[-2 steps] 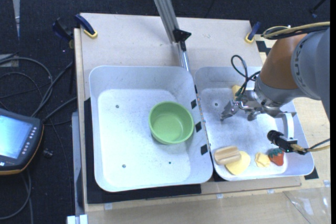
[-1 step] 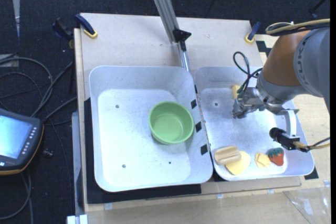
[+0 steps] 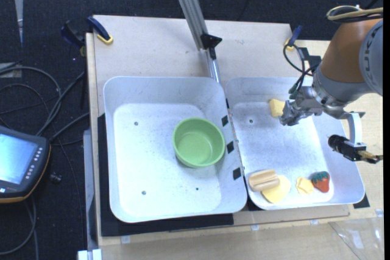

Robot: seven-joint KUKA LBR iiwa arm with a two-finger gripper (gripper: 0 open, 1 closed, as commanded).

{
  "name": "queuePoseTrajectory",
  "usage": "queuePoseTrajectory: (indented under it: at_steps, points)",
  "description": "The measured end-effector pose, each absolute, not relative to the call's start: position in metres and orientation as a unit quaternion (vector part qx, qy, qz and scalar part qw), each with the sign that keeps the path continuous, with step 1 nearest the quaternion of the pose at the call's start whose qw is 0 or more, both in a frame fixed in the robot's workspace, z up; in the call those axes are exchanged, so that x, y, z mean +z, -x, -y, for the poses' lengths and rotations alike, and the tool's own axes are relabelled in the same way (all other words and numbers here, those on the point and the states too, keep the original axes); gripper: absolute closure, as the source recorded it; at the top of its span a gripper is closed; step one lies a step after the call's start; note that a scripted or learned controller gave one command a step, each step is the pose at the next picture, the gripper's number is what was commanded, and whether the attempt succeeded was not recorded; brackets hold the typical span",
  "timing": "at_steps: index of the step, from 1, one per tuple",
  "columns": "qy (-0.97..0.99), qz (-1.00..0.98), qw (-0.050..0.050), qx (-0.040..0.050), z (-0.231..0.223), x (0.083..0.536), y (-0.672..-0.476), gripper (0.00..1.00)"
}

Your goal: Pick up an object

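I've got the hand low over the right bin, up near its far edge, and the small yellow piece sits just beside it on the side toward the left bin. From this slanted view I cannot tell how the hand is set, and I see nothing gripped in it. My read is that the yellow piece is the target, so this is the approach to a grasp, not a lift. To do it well I'd want the hand centred over the piece rather than beside it, coming straight down so it doesn't nudge it against the bin's far wall, then closing fully before any rise. Other candidates lie along the near edge of the right bin: a tan bun-shaped piece, a yellow slice touching it, a small yellow chunk, and a red strawberry-like toy. A green bowl sits in the left bin, well apart.
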State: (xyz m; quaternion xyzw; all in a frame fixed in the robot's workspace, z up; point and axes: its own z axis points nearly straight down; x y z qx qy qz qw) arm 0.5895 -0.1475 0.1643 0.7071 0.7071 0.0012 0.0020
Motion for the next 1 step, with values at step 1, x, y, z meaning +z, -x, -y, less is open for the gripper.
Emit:
queuePoseTrajectory:
  at_steps: [1]
  points:
    - [-0.707,-0.707,0.002,0.0012,0.1461,0.2087,-0.5967,1.0]
